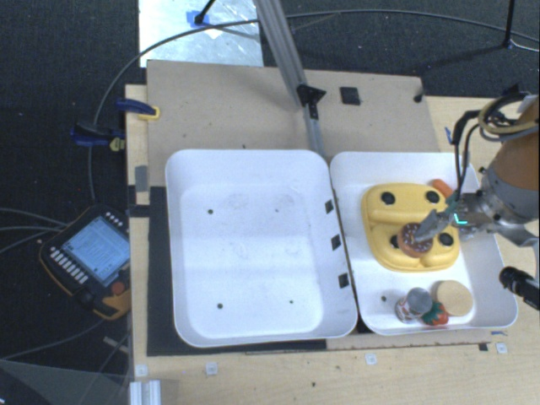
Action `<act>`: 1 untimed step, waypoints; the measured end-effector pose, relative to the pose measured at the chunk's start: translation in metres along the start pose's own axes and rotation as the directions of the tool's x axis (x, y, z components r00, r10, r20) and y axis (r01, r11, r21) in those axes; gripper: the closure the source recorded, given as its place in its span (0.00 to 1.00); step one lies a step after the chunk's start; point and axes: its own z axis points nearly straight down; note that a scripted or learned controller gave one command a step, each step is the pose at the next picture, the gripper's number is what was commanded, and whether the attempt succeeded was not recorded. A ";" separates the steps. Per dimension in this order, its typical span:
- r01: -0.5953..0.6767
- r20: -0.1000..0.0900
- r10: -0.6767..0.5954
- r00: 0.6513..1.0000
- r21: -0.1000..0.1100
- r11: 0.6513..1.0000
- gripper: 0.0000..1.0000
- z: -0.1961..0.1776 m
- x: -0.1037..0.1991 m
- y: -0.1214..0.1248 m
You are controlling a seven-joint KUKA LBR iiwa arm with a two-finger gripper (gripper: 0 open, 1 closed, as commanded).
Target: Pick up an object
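2 white bins (pixel 253 163), 1 yellow toy (pixel 396 213), 1 wooden disc (pixel 455 297)

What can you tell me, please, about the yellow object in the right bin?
The yellow object is a broad, rounded, smooth block, plastic by its look, with dark round holes on its top. It lies flat in the right bin, in the upper half. A small brownish ring sits on its lower part, where the gripper reaches in over it from the right. An orange thing peeks out at its upper right edge.

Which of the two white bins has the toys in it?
The right bin, under the gripper. It holds a big yellow toy and small things near its front edge. The left bin shows just its white floor.
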 end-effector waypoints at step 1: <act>0.000 0.000 0.000 1.000 -0.003 1.000 0.00 -0.001 0.000 0.001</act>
